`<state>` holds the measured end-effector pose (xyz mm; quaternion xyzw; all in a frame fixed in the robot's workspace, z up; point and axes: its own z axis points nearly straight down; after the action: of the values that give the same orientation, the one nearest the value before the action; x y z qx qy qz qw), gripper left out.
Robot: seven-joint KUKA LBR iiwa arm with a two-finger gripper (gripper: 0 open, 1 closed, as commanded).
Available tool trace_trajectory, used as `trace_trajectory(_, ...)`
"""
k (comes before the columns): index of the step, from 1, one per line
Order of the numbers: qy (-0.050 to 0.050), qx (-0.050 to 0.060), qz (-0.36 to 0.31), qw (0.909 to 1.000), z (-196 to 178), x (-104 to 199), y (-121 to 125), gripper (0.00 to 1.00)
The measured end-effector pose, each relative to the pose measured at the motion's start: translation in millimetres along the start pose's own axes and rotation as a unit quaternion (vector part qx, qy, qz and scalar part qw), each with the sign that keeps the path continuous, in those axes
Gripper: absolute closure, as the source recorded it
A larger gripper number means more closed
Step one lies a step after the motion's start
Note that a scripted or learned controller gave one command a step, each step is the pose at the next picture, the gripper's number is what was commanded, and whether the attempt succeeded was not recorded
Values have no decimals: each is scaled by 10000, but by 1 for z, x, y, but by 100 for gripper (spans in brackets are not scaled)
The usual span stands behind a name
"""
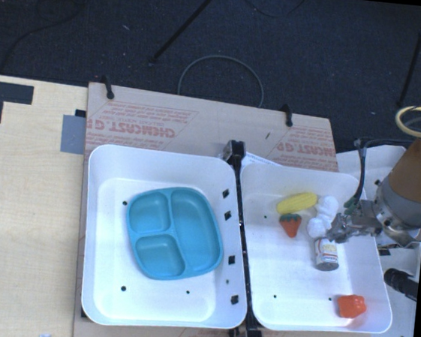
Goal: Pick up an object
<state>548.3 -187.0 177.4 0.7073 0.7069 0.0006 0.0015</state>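
The right bin (271, 299) holds a yellow corn-like toy (297, 203), a small red strawberry-like toy (290, 225), white round pieces (323, 214), a small can with a label (327, 254) and an orange block (350, 305). My gripper (342, 229) hangs low at the bin's right side, just above the small can and beside the white pieces. Nothing shows between its fingers.
The left bin (110, 190) contains a blue divided plate (174, 231). A black divider (235, 227) runs between the bins. The arm's grey and orange body (409, 179) looms over the right rim. Cardboard (200, 129) lies behind the bins.
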Motion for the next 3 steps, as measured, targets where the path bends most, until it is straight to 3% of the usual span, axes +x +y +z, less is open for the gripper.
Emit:
trace_trajectory(1, 5, 9, -6, 10000, -32, -1, 1, 100)
trace_trajectory(3, 17, 40, -13, 10000, -19, 102, -14, 100)
